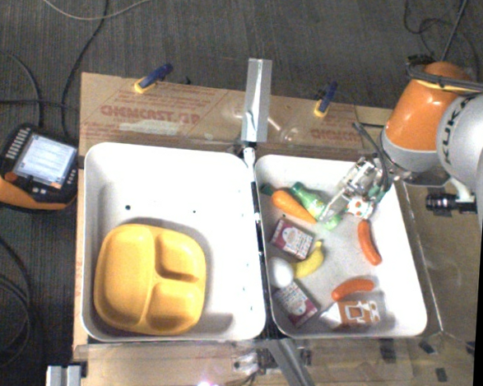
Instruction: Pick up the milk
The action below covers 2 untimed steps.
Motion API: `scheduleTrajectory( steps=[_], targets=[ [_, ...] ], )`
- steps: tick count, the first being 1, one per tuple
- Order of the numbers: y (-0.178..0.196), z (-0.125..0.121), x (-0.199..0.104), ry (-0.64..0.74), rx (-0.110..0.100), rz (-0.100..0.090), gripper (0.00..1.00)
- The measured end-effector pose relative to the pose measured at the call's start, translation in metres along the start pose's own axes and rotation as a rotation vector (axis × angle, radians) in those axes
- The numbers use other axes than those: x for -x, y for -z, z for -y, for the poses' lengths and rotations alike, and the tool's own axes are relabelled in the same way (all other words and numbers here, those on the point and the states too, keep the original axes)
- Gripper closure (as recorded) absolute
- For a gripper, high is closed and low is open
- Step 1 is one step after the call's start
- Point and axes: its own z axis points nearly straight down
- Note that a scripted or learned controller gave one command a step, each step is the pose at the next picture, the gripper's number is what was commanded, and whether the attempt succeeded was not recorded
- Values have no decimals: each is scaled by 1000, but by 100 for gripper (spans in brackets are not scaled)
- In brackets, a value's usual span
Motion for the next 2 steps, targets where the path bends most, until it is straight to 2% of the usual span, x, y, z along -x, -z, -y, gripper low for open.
scheduleTrajectory(
  steps=[1,2],
  targets=[
    [-5,38,5,132,0,0,0],
    [9,25,10,270,0,1,0]
  ],
)
